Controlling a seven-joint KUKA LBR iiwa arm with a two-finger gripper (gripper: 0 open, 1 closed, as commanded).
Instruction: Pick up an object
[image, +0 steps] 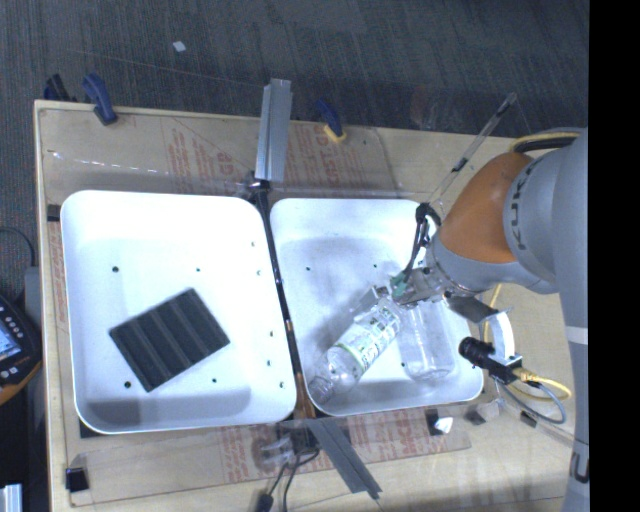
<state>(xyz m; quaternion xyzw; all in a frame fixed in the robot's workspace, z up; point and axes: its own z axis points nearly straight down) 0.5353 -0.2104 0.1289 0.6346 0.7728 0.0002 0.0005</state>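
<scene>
A clear plastic bottle (362, 345) with a green and white label lies on its side in the right bin (330, 235), its cap end pointing toward the front left corner. Right beside it, to the right, lies a clear glass-like container (427, 342). My gripper (408, 287) is low over the right bin, just above the bottle's upper end and the clear container. I cannot make out anything held in it. A black ribbed rectangular pad (168, 338) lies flat in the left bin (120, 225).
The divider between the two bins (280, 300) runs just left of the bottle. Blue clamps (98, 98) and a grey metal bar (272, 130) sit on the bench's far edge. The arm's orange band (480, 215) hangs over the right bin's right rim.
</scene>
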